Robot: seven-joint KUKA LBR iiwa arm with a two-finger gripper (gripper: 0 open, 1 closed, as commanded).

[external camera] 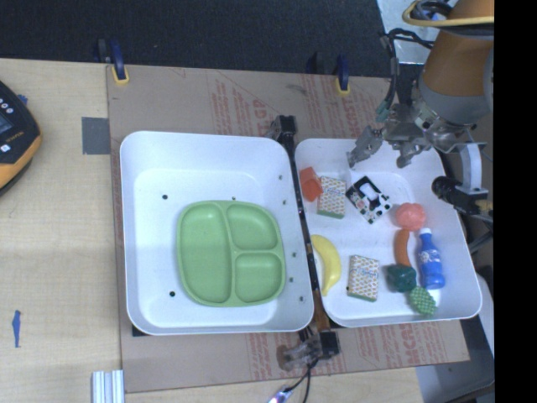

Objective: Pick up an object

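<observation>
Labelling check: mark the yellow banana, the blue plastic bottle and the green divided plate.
yellow banana (327,264), camera view, middle of its curved body
blue plastic bottle (430,261), camera view, on its blue body
green divided plate (230,253), camera view, ridge where its compartments meet

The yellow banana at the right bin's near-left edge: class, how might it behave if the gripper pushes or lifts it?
The curved yellow banana would probably pivot rather than roll. Its smooth, tapering skin looks slippery, so it may slide. It leans against the right white bin wall, which likely hampers gripping.

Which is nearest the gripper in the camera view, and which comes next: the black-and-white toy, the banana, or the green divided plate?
From the gripper:
1. Black-and-white toy, right bin, just below the gripper.
2. Banana, right bin's left edge.
3. Green divided plate, left bin, farthest.
</observation>
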